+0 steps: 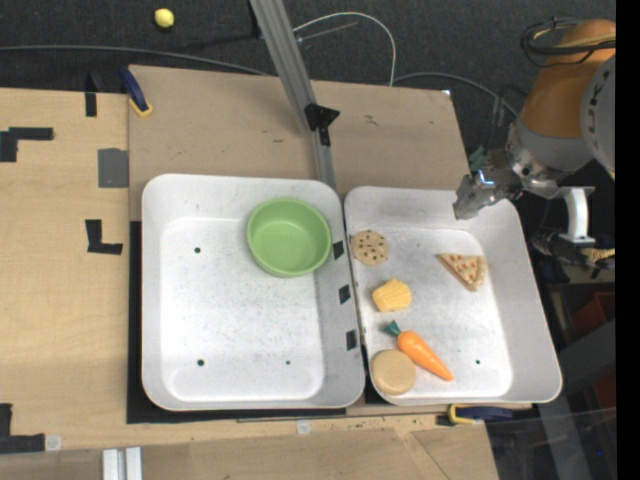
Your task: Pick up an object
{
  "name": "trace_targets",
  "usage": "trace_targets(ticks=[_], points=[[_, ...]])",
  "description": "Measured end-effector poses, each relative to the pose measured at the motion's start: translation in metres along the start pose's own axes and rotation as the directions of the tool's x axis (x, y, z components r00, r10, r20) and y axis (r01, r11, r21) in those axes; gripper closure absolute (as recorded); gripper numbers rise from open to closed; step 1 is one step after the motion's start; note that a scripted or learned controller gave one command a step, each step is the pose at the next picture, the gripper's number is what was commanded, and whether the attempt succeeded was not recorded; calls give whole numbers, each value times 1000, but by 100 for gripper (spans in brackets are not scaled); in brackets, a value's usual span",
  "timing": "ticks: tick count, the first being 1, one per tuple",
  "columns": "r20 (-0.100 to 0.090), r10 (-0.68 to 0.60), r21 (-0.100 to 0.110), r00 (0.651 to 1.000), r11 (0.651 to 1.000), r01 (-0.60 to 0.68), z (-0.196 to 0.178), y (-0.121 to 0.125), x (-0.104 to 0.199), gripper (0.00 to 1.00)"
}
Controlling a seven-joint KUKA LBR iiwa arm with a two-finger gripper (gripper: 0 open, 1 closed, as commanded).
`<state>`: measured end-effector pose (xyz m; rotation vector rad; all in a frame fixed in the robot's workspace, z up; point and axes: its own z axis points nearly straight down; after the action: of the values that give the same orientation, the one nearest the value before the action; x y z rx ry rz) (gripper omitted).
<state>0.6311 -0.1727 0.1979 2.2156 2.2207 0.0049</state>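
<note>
Jaws point(470, 204) sit at upper edge of right bin point(530, 298); state (open/closed) can't be told at this res., nothing seen between them. Arm point(560, 118) enters from right, so the hover at the near-side rim reads as a staging pos., not a grasp. Candidate objs all below jaws, loose on bin floor, spaced apart, which should favour single picks: pizza slice point(462, 268) nearest, just below; cookie point(369, 247) below-left; corn point(392, 295), carrot point(424, 355), tan disc point(393, 372) farther down. Green bowl point(289, 236) well left, in other bin point(180, 298) on counter. Pick not yet begun, in my judgement.
</note>
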Motion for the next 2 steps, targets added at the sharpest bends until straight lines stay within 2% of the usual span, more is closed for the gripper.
trace_targets(ticks=[1, 2], points=[[-1, 1, 5, 1000, 1000, -1, -13, 1, 1, 100], [-2, -2, 7, 1000, 1000, 2, -18, -26, 43, 100]])
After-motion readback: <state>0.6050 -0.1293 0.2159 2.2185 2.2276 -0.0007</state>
